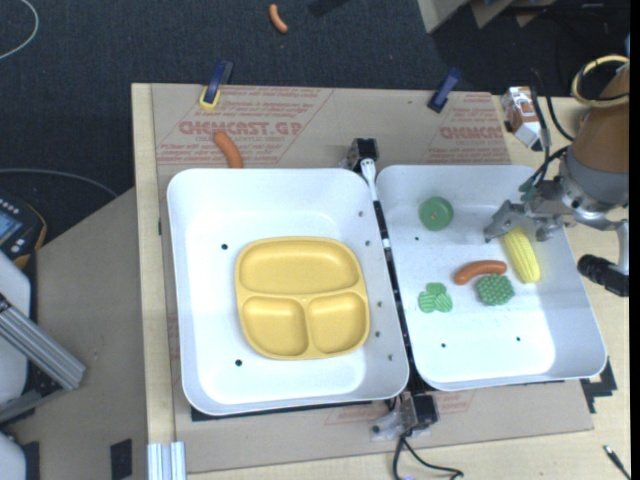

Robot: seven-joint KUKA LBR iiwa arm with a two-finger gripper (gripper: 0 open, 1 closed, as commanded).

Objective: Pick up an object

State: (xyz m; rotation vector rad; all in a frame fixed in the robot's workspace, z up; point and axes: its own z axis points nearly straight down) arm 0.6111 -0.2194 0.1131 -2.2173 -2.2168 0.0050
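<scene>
The right bin (560,353) holds several toy foods. A yellow corn cob (521,256) lies near its right side, with an orange sausage (480,270) and a green broccoli piece (494,289) just left of and below it. A smaller green leafy piece (433,299) lies farther left, and a round green piece (435,213) sits near the bin's top. My gripper (522,230) hangs over the corn's upper end, open, with its fingers spread to either side. Nothing is held between them.
The left bin (200,228) holds a yellow three-part plate (300,296). One orange sausage (229,149) lies on the cardboard behind the left bin, and another (278,18) on the dark floor. Blue clamps (214,84) (444,90) grip the board's far edge.
</scene>
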